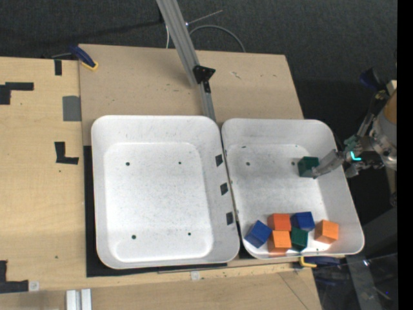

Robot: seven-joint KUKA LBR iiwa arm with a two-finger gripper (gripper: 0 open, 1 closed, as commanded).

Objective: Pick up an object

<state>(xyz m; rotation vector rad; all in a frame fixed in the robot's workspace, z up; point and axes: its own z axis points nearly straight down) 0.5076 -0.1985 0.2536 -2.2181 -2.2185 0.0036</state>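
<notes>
A dark green block [307, 166] sits in the upper right part of the right bin [271, 137]. My gripper [317, 168] reaches in over the bin's right rim, and its grey tip touches or overlaps the block's right side. Whether the block is in its grasp cannot be made out. Along the bin's front edge lies a cluster of blocks: a blue one [258, 232], an orange one [280, 222], another blue one [302, 221], a second orange one [281, 239], a green one [298, 238] and a third orange one [327, 230].
The left bin [155, 134] stands beside the right one on the wooden bench. A slanted metal bar [184, 37] runs down from the top to the gap between the bins. Small black clips [223, 188] sit along the shared rims.
</notes>
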